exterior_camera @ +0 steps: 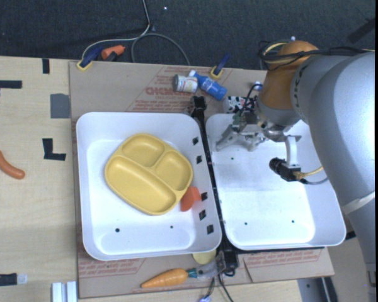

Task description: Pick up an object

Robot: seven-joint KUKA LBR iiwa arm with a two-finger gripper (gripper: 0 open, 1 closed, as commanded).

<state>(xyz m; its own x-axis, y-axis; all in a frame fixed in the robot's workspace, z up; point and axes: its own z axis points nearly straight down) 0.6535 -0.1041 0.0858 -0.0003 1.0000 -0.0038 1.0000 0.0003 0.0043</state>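
A yellow divided plate [148, 172] lies in the left bin [94, 231]. A small orange-red piece [189, 199] rests against the plate's right edge. My gripper [241, 141] hangs over the far left corner of the right bin [271, 225], close to its floor. It is open, its two metal fingers [225, 139] are spread, and nothing shows between them. The orange-banded wrist [280, 87] stands just behind it.
Outside the bins, a toy carrot [166, 278] lies at the front edge and a sausage [7, 164] on the bench far left. A blue and white bottle [201, 83] lies behind the bins. Black clips [206, 197] line the divider between the bins.
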